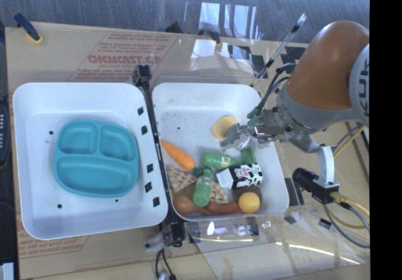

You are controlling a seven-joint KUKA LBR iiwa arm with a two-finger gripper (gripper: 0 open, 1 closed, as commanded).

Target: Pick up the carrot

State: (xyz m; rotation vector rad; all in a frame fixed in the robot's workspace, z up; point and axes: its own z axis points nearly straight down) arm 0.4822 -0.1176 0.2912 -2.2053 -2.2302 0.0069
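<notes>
- Over the right-hand bin (188, 93), the gripper (237, 140) hangs with its metal fingers (230, 143) pointing toward the bin's middle; whether they are spread or pressed together I cannot tell, as they blur into the clutter beneath.
- Nothing is visibly caught between them.
- Just behind the fingers, toward the bin's far wall, lies a pale yellow wedge (223, 126), smooth like a slice of cheese, partly covered by the gripper.
- Left of the fingers and a little nearer the camera lies the carrot (178, 155): orange, tapered, matte, lying slantwise close to the bin's left wall, apart from the gripper.
- Directly below the fingers sits a green, glossy plastic bottle (218, 161); a second green bottle (202, 189) lies beyond it.
- Beside these rests a small carton (247, 176) printed in black and white cow patches, boxy in shape.
- A yellow round fruit (249, 202), a brown sausage-like piece (221, 208) and a pale waffle-textured piece (180, 179) crowd the near wall; their outlines overlap and are hard to separate.
- Far to the left of the fingers, the other white bin (31, 147) holds a teal divided tray (95, 157) with three rounded compartments.
- The arm's (330, 75) orange band bulges large at the right, cut off by the frame.
</notes>
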